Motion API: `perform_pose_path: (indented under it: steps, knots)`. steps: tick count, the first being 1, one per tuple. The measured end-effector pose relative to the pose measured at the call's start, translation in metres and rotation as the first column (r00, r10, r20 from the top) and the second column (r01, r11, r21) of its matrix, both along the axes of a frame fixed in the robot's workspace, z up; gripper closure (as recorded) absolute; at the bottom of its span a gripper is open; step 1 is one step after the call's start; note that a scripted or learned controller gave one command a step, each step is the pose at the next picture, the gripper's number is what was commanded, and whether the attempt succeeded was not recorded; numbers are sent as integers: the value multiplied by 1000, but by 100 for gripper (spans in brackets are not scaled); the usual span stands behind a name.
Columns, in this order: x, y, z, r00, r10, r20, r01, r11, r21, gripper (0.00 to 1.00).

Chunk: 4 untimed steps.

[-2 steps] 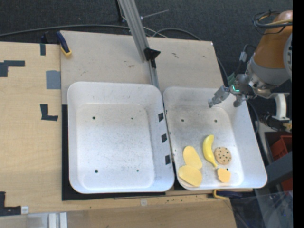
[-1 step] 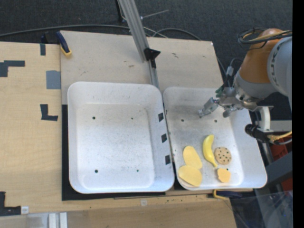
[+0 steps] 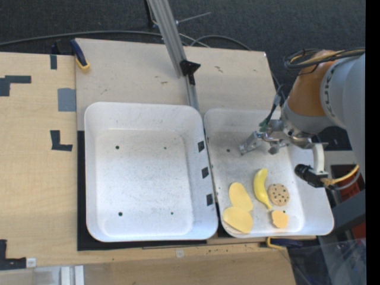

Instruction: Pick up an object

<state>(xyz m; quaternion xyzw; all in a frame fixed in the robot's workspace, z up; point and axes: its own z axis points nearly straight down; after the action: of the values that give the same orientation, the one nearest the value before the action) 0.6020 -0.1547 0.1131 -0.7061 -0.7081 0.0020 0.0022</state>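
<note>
- Gripper (image 3: 254, 141) over upper part of right bin (image 3: 231, 123); nothing seen between its fingers; how wide it stands, cannot tell.
- Banana (image 3: 260, 187) lies lower in same bin, apart from gripper.
- Round cookie (image 3: 278, 193) just right of banana; small orange piece (image 3: 279, 219) below cookie.
- Two yellow flat pieces (image 3: 239, 207) left of banana, overlapping.
- Left bin (image 3: 95, 159) alongside.

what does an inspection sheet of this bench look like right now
surface: wooden bench with two white bins, left bin and right bin
job's things: in the right bin, banana, cookie, two yellow pieces, small orange piece
clutter: clamp, grey tape
gripper: gripper above the right bin, holding nothing seen
cables: cable behind the bins
surroundings: metal pole, dark floor
</note>
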Motion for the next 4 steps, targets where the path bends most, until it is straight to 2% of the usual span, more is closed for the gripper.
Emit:
perform_pose_path:
  steps: [1,2,4]
  knots:
    - [-1,1,-26,1000,0,3,0,1000,-1,0]
    - [0,2,-15,1000,1,4,-1,1000,-1,100]
    - [9,-12,95,1000,-2,10,2,1000,-2,100]
